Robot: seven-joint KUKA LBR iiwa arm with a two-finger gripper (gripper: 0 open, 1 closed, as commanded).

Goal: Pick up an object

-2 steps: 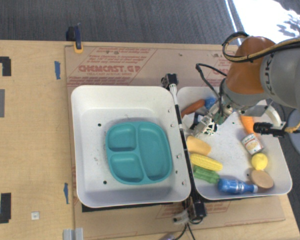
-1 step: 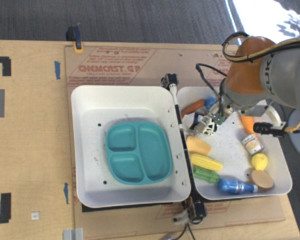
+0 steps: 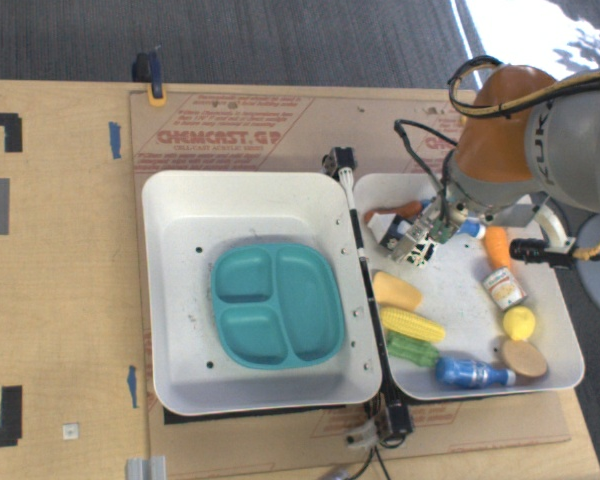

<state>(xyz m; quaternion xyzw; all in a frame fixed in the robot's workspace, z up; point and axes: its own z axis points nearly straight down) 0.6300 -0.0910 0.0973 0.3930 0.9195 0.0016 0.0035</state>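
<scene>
Where the bench carries two white bins side by side, the left bin [image 3: 170,268] holds one teal divided tray [image 3: 277,305] with three compartments. The right bin [image 3: 565,343] holds the loose items — one yellow corn cob [image 3: 412,322], one yellow wedge [image 3: 396,290], one green piece [image 3: 412,349], one blue bottle [image 3: 472,374], one lemon [image 3: 519,322], one small jar [image 3: 503,288] and one carrot [image 3: 496,247]. The gripper [image 3: 420,238] hangs low in this bin's upper-left part; its grip state cannot be told.

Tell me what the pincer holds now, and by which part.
Cannot be told: the pincer hangs low in the right white bin, its tip too cluttered to read.
</scene>
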